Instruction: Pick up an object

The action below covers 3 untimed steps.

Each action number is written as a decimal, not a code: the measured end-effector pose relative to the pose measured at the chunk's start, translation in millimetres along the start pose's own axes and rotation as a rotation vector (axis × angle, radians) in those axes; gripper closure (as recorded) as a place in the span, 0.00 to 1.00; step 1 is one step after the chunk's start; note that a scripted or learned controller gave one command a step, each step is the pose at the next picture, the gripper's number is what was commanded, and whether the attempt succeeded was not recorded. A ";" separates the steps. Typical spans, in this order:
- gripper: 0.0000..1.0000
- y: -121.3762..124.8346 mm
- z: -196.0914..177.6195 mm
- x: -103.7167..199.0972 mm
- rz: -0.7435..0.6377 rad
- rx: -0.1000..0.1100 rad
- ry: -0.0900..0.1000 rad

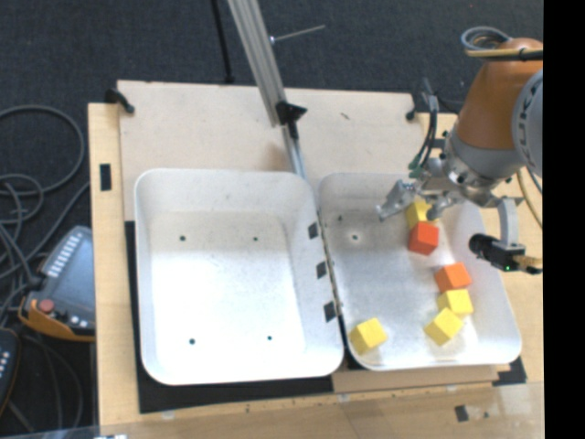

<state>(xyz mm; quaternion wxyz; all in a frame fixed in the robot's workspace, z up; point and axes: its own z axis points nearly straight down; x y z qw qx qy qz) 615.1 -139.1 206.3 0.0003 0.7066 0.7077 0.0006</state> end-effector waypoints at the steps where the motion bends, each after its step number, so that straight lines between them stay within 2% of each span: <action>1: 0.00 -0.4 84.4 -60.8 0.004 -0.008 -0.006; 2: 1.00 1.8 69.4 -59.9 0.001 -0.013 -0.006; 3: 0.00 1.5 70.2 -59.7 0.001 -0.012 -0.006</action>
